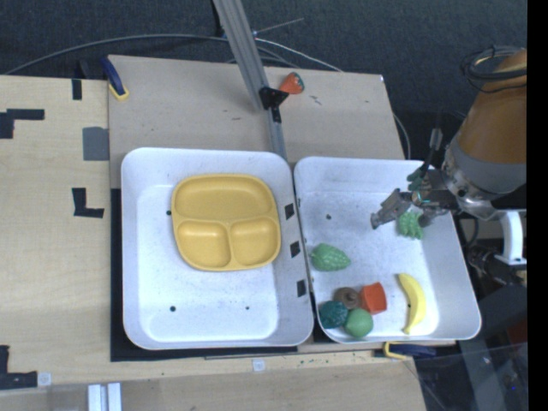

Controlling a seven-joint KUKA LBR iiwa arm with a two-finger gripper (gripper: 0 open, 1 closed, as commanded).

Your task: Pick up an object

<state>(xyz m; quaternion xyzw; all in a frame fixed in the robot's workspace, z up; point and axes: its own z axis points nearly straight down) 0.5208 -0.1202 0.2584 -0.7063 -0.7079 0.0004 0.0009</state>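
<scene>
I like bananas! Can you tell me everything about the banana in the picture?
The banana is small, bright yellow and smooth, so it looks like a plastic toy. It is curved, with a darker tip at its lower end. It lies flat in the right bin, near that bin's front right corner, running roughly from back to front. Nothing seems to touch it: the red block sits a little to its left, and the gripper is farther back, by a green toy.

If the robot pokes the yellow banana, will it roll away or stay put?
The banana would probably slide or spin rather than roll, because it is curved and lies flat on the right bin floor. It looks like a stiff toy, so likely light. It rests close to the bin's right wall, so a push that way may jam it there.
</scene>
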